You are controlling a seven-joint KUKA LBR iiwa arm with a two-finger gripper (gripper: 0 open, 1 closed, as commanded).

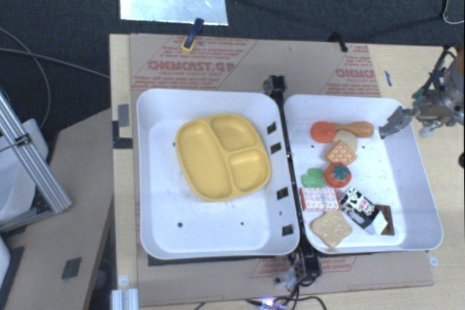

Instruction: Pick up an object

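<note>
The right bin (414, 185) holds several toy foods. A red-orange piece with a tan handle (341, 131) lies at the back, and a waffle square (340, 153) sits just in front of it. Below them are a green piece (314, 176), a red tomato-like piece (338, 174), a pink-and-white cracker (318, 198), a slice of toast (330, 227) and a black-and-white carton (358, 205). My gripper (411, 125) hangs over the bin's back right corner, right of the tan handle. It is open, with nothing between its fingers.
In the left bin (156, 178) lies a yellow divided plate (221, 156). A black divider with clips (283, 156) runs between the bins. A small brown piece (385, 219) rests by the carton. The bench edge is close on the right.
</note>
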